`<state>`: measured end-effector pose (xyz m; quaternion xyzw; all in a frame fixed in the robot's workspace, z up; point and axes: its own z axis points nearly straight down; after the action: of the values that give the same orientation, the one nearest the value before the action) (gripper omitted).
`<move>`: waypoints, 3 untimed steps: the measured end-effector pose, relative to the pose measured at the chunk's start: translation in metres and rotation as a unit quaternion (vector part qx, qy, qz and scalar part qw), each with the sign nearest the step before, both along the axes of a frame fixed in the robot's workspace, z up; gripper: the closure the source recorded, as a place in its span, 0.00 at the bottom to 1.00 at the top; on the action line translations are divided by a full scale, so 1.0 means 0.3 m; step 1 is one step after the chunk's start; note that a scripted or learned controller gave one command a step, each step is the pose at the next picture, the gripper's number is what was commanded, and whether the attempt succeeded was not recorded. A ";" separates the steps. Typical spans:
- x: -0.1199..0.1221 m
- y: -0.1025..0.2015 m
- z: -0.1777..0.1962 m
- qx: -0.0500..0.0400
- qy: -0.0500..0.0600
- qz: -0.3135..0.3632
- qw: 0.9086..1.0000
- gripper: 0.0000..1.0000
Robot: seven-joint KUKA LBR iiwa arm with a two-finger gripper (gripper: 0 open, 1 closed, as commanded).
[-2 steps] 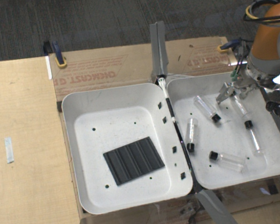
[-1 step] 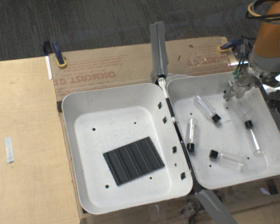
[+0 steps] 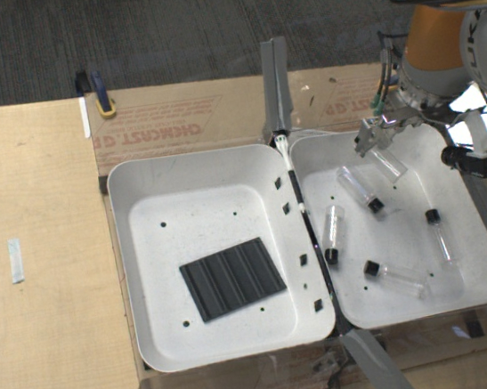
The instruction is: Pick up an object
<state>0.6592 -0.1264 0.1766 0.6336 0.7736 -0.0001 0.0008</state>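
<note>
camera view: both white bins lay side by side on the table [image 3: 25,175]
Left bin [image 3: 136,195]: held one dark ribbed plate [image 3: 233,278], lying flat toward 5 o'clock of its floor
Right bin [image 3: 481,282]: held four clear tubes with black caps
Tube A [image 3: 360,189]: near the bin's 12 o'clock, cap pointing to 5 o'clock
Tube B [image 3: 332,233]: at 9 o'clock, just beside the dividing wall, cap at its lower end
Tube C [image 3: 396,275]: at 6 o'clock, cap to the left
Tube D [image 3: 440,235]: at 3 o'clock, cap uppermost
Jaws [image 3: 383,153]: hung at the bin's 12 o'clock edge, just beside tube A; whether they stood apart or together could not be told, and nothing showed clamped between them
Handling: the tubes looked light, stiff, smooth and round, so apt to roll or slip; possibly brittle if squeezed hard
Where to take hold: judged best across the barrel at mid-length, jaws square to the long axis; tube B sat too near the wall for easy access
</note>
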 end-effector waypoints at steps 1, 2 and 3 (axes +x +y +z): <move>-0.001 0.259 0.129 0.000 0.001 -0.012 1.000 1.00; -0.001 0.390 0.191 0.000 0.001 -0.034 0.999 1.00; -0.002 0.317 0.175 0.000 0.001 -0.086 0.996 1.00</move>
<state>0.6586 -0.0312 0.2291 0.6976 0.7165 -0.0013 -0.0002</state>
